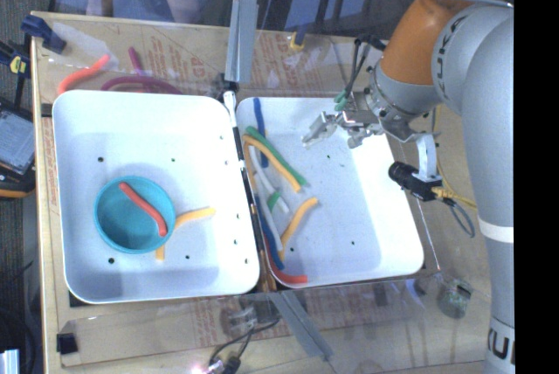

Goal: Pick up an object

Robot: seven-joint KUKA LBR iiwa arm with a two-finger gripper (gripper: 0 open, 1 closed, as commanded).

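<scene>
Two shallow white bins sit side by side on the bench, the left bin (79, 267) and the right bin (384, 250), their inner rims touching along the middle.

Left bin: a blue bowl (131, 219) lies toward the lower left, with a red-orange strip (147, 206) curving across its inside. A yellow-orange strip (194, 214) rests on the bin floor just beside the bowl's right edge.

Right bin: the objects are bunched along the left wall. A green strip (273, 159) with a yellowish upper end runs at a slant from near the top left toward the centre. A blue strip (260, 123) lies along the left wall, and a red piece (293, 279) sits at the bottom rim. An orange strip (299, 216) lies tilted just right of the cluster, near a small green bit (278, 200). The rest of the floor to the right is bare white.

Arm enters from the right, orange band above the wrist. Gripper (327, 127) sits over the upper middle of the right bin, pointing left, fingers spread apart with nothing between them. It is well apart from the orange strip and near the upper end of the green strip, not touching it.

Outside the bins, above the left bin, a magenta loop (140, 84) and an orange tube (83, 73) lie on the bench.
</scene>
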